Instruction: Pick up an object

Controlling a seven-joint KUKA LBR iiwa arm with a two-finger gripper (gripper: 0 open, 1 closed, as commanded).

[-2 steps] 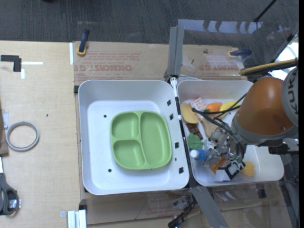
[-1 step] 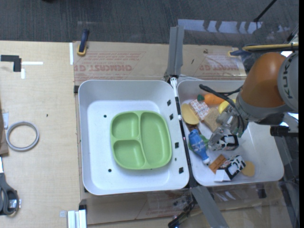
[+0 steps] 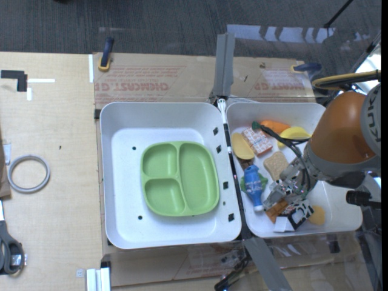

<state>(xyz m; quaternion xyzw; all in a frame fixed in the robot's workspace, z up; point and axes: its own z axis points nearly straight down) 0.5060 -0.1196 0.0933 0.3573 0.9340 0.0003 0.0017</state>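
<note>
arm [image 3: 348, 138] in from right edge, orange band over the right bin's [image 3: 339, 223] right side, wrist angled down-left. gripper [image 3: 286, 190] low inside that bin, near its front edge, roughly mid-width. finger state not readable.

bins: 2 [image 3: 109, 180] [image 3: 339, 220]; green tray: 1 [image 3: 180, 178]; tape roll: 1 [image 3: 27, 173]; blue bottle: 1 [image 3: 253, 183]; crackers: 2 [image 3: 259, 140] [image 3: 276, 164]

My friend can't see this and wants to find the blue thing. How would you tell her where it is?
Start at the right white bin, the one crowded with small items. Look along its left wall, near the green tray's bin, just below a round tan piece. The blue bottle lies there, the only bright blue thing in that bin.
</note>
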